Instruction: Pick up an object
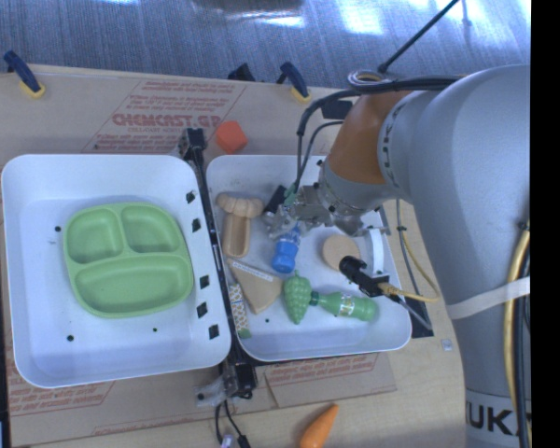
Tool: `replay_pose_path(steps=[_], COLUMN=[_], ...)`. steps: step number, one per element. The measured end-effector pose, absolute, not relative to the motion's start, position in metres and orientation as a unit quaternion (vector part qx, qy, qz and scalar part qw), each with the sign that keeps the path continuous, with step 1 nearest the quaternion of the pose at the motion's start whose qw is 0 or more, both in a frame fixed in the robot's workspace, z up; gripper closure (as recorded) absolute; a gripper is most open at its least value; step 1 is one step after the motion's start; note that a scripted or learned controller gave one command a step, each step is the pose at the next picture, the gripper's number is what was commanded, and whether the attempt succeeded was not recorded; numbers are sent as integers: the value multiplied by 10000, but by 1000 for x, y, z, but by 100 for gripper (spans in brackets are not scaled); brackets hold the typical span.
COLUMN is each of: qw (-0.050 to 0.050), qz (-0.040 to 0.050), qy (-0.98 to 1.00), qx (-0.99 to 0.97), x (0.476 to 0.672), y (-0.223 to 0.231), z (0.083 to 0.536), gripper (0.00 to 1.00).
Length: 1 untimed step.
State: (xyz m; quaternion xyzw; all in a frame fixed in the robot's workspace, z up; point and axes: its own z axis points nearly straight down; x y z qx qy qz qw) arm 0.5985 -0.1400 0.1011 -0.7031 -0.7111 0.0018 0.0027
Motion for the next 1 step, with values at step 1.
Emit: replay_pose_path(steps=[1], qw=[10], qz=[3], qy=[-7095], qx=[-7047], x=[578], y=[-82], z=[223], gripper=[100])
